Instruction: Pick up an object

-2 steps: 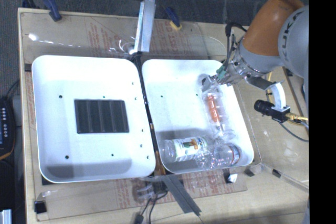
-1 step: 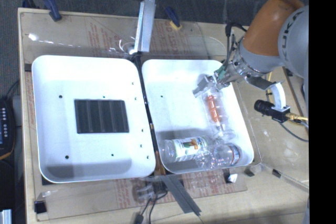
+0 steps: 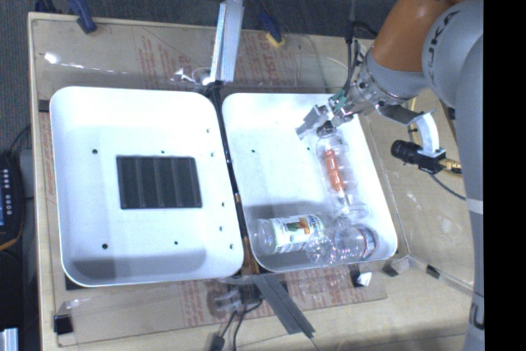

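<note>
My gripper (image 3: 316, 125) hangs over the upper part of the right bin (image 3: 246, 127), open with nothing between its fingers. Just below it lies a clear bottle with an orange label (image 3: 334, 168), stretched along the bin's right side with its top end toward the gripper. A clear bottle with a green and white label (image 3: 289, 232) lies on its side at the bin's front wall. Another clear bottle (image 3: 352, 242) rests in the front right corner, touching the other two.
The left bin (image 3: 82, 119) holds a dark ridged rectangular block (image 3: 159, 182) near its middle. A metal bar (image 3: 227, 39) stands at the back between the bins. Blue clamps (image 3: 82, 12) grip the bench's far edge. A black cable fitting (image 3: 417, 154) juts out right of the right bin.
</note>
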Robot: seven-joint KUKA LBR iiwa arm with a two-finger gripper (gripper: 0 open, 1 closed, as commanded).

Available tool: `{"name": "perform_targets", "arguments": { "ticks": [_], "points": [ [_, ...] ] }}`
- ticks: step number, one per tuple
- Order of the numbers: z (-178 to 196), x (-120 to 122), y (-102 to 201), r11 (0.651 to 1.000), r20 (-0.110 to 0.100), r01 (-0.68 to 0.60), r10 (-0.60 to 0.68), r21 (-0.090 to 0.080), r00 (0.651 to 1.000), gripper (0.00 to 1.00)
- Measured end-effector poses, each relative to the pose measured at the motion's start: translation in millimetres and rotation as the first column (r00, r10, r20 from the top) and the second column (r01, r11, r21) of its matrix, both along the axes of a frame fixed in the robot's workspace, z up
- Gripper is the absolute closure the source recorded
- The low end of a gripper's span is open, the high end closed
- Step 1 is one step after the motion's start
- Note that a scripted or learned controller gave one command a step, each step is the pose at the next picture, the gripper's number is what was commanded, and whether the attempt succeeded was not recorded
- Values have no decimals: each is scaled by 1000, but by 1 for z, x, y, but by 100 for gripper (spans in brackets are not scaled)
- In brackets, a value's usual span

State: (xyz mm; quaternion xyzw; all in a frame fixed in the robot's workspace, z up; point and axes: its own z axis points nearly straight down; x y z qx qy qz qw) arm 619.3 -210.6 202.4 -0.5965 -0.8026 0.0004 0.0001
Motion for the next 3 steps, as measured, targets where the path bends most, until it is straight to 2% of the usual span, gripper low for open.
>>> {"name": "perform_targets", "arguments": {
  "ticks": [1, 2, 3],
  "points": [
    [-105, 38, 2, 1000, -1, -9, 9, 1, 1000, 0],
    [-20, -20, 1, 998, 0, -57, 57, 0, 998, 0],
    [-63, 19, 2, 988, 1, -152, 152, 0, 988, 0]
  ]
}}
